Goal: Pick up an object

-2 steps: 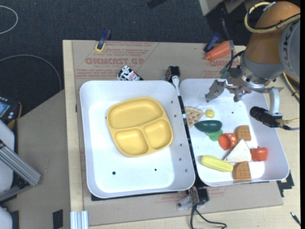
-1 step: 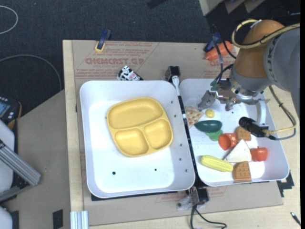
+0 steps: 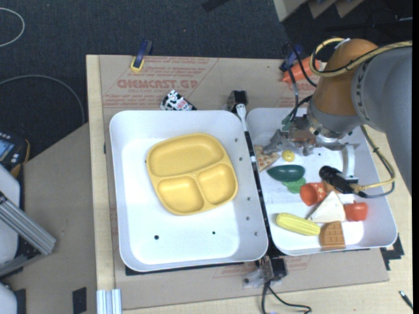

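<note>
Two white bins sit side by side: the left bin (image 3: 124, 195) carries a yellow divided plate (image 3: 191, 173), and the right bin (image 3: 380, 208) holds the toy food. The arm (image 3: 366, 77) reaches in from about two o'clock, and its gripper (image 3: 294, 138) is down over the upper left part of the right bin. A small yellow piece (image 3: 288, 156) lies just below the gripper at six o'clock, with a green vegetable (image 3: 286, 173) beyond it and a waffle-like piece (image 3: 265, 157) toward eight o'clock. Farther down lie a red piece (image 3: 313, 192), a corn cob (image 3: 296, 224) and a white wedge (image 3: 330, 209). The gripper is too small and cluttered here to read; I cannot tell how wide it stands, or whether it has anything. By my reading nothing is lifted yet: the grasp and the raise both remain
</note>
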